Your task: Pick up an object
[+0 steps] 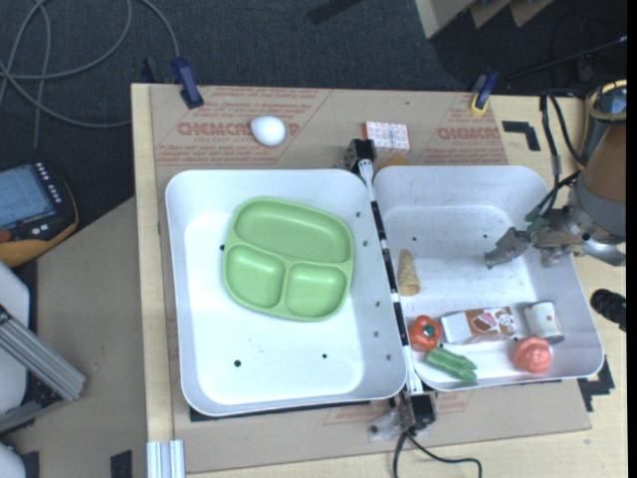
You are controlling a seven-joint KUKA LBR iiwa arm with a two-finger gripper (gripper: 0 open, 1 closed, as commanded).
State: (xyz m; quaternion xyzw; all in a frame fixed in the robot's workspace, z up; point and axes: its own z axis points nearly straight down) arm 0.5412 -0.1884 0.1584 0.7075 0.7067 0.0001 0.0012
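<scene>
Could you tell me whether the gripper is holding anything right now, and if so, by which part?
Nothing is held. The gripper hangs over bare floor of the right bin, apart from the toys along its near edge.

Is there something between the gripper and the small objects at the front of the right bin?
Nothing visible. The gripper hangs over bare floor of the right bin; the carton, can and red ball lie below it in the view, unobstructed.

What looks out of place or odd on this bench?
Two things sit outside the bins on the brown board behind them: a white egg-like ball and a small patterned block. In the right bin, the items crowd its near edge.
</scene>
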